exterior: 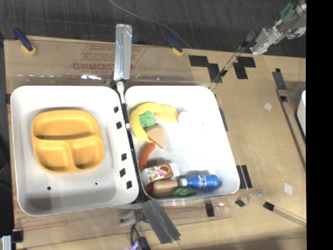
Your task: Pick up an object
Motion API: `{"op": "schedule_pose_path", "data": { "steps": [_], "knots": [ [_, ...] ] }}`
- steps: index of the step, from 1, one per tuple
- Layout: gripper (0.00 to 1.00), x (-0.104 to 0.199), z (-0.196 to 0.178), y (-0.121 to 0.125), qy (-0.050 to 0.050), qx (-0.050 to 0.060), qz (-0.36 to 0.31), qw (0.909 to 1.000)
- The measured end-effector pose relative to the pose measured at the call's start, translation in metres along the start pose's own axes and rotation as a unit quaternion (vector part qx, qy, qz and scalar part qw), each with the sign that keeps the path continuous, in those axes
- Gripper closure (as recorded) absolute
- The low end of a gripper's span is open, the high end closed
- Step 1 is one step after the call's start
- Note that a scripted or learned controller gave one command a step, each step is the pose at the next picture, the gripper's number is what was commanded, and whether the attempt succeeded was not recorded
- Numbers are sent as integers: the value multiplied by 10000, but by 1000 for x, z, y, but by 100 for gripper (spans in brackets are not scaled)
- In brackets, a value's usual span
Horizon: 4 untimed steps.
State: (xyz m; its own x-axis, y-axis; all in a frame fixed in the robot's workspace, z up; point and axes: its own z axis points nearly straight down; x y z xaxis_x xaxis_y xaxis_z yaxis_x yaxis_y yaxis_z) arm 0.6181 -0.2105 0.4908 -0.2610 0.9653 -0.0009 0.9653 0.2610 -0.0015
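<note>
The left bin (21, 139) holds a yellow tray (67, 139), the right bin (208, 134) a banana (151, 111), a sausage (146, 154), a carton (158, 172) and a blue bottle (200, 181).

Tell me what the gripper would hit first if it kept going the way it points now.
The gripper sits high at the upper right and points down-left. That line probably reaches the bench near the right bin's far corner before any object; the banana lies farther along. Depth is unclear from this slant.
</note>
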Motion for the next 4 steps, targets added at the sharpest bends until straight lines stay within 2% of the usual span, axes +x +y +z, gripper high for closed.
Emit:
{"op": "schedule_pose_path", "data": {
  "steps": [1, 2, 3, 4],
  "knots": [
    [100, 1, 1, 25, 4, 1, -58, 10000],
    [0, 2, 0, 25, 1, -1, -64, 10000],
    [0, 49, 158, -4, 20, 45, 500, 9987],
    [0, 58, 296, -29, 33, 42, -483, 9988]
  ]
}}
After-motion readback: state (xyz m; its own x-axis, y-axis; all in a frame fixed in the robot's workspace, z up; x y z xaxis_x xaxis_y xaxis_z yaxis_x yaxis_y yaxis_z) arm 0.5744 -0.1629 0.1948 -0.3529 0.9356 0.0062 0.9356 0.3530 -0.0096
